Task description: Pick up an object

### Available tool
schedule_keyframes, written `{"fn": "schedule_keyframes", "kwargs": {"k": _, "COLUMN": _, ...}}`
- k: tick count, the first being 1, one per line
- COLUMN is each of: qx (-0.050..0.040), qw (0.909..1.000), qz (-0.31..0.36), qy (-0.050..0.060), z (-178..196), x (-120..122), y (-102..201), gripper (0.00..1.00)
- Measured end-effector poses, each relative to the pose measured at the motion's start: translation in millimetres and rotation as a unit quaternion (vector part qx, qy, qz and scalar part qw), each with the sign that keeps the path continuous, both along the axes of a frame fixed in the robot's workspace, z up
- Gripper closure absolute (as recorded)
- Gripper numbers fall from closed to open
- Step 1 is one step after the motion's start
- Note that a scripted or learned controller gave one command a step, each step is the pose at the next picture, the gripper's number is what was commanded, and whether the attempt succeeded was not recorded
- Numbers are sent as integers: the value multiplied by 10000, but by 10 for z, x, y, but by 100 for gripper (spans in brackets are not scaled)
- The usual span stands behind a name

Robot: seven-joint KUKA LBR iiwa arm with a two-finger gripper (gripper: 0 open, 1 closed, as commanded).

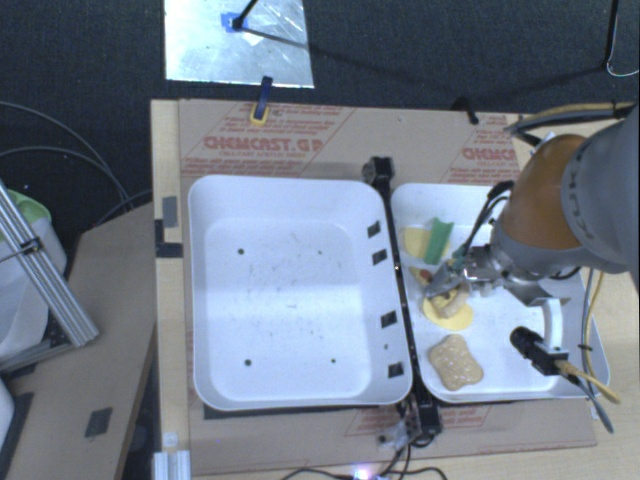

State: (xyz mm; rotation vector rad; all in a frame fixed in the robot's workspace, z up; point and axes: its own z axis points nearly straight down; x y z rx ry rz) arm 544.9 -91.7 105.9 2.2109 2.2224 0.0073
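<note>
The right bin [470, 198] holds several small things. A green block [438, 240] leans beside a yellow round piece [414, 240] near the bin's left wall. A pale yellow flat piece [452, 315] lies in the middle, and a tan, bumpy cracker-shaped piece [455, 361] sits at the front. My gripper [445, 286] is low in the right bin, just above the pale yellow piece and below the green block. The wrist and the grey arm with its orange band [545, 208] cover the bin's right half.
The left bin [215, 268] sits beside the right one, with a black divider rail [395, 288] between them. Cardboard [300, 138] lies under both bins. A yellow-and-blue clamp [262, 103] sits at the back.
</note>
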Motion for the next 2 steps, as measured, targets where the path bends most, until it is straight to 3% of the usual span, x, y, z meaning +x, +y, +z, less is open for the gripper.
{"fn": "schedule_keyframes", "kwargs": {"k": 1, "qx": 5, "qw": 10000, "qz": 2, "qy": 17, "z": 93, "x": -23, "y": 0, "gripper": 100}}
{"fn": "schedule_keyframes", "kwargs": {"k": 2, "qx": 19, "qw": 10000, "qz": 27, "qy": 13, "z": 821, "x": -178, "y": 830, "gripper": 100}}
